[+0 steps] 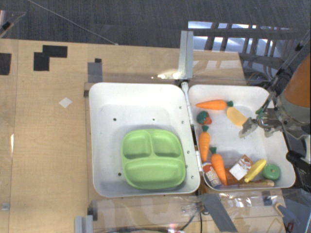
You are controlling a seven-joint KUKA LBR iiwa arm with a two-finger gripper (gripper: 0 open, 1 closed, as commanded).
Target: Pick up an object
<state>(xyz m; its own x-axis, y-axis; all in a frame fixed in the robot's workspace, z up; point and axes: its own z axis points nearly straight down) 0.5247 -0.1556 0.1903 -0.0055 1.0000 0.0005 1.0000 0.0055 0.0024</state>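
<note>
Top carrot point(212, 104) in rt bin point(279, 152): long axis left-right, green top pointing rt. Fingers point(247, 128) spread, nothing between.

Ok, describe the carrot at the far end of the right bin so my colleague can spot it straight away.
Start at the right bin, the one beside the bin holding the green plate. Along its far wall lies the carrot, lengthwise across the bin with its green top pointing toward the arm. The other two carrots lie nearer the camera and point along the bin.
</note>
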